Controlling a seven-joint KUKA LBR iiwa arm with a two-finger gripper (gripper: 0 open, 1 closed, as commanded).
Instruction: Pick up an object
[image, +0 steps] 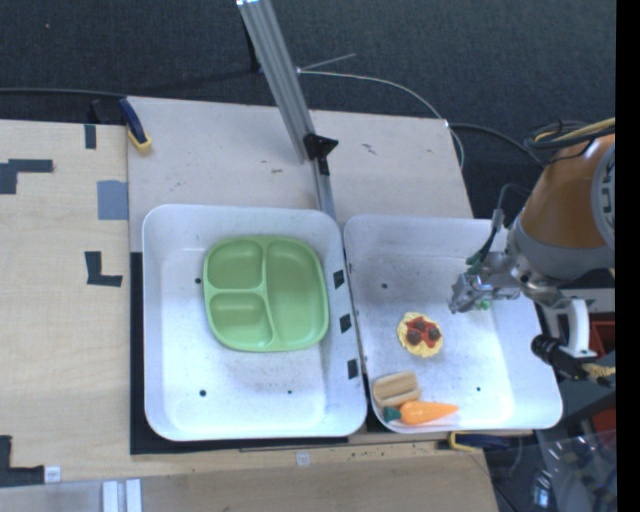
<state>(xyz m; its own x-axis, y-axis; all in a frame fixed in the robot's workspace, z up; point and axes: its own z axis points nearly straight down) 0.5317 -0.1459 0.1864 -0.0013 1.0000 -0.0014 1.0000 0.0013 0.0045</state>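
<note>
The tart (421, 334), a small yellow pastry topped with red and dark bits, lay in the right bin (400, 240), just below and left of the gripper (468, 296). At far left, the left bin (160, 330) held a green divided plate (266, 293). In the right bin's near corner, a tan bread piece (394, 386) sat touching an orange carrot (428, 411). The gripper hung over the right bin's middle, nothing visible between its fingers; whether they were spread or closed could not be told. The arm (565, 210) reached in from the right.
</note>
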